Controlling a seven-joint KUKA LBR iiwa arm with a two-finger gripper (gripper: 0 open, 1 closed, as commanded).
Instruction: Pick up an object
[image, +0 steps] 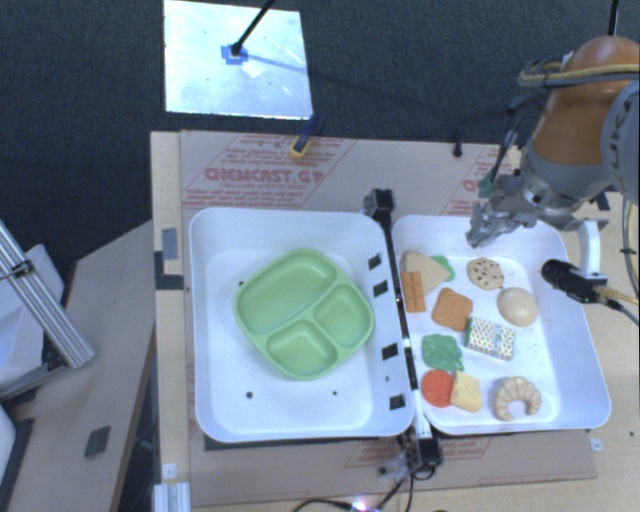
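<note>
- Arm: grey KUKA arm with orange band (590, 95), reaching in from the right above the far edge of the right bin.
- Tool: two-finger tool (483, 232), tips pointing down over the far left corner of the right bin; nothing visible between the tips, and how far they are parted cannot be told.
- Left shallow white plastic bin (215, 400): holds one light green three-compartment plastic tray (303, 313), lying flat and turned at a slant.
- Right shallow white plastic bin (585, 385): holds toy food items, all resting on the bin floor, apart from the tool:
 - tan sandwich wedge (428, 268), far left, nearest the tool;
 - orange-brown wafer strip (412, 291), just beside the wedge;
 - round chocolate-chip cookie (485, 272);
 - cream-coloured egg (517, 306);
 - orange-brown square toast (452, 309);
 - patterned pale rectangular block (491, 338);
 - green leafy piece (441, 351);
 - red round tomato piece (437, 388), touching a yellow cheese cube (466, 392);
 - beige croissant (516, 397), near corner.
- Black cylindrical fitting (566, 279) at the right bin's right rim.
- Desk: brown printed cardboard sheet (265, 170) under both bins; shiny metal plate (238, 60) beyond it.
</note>
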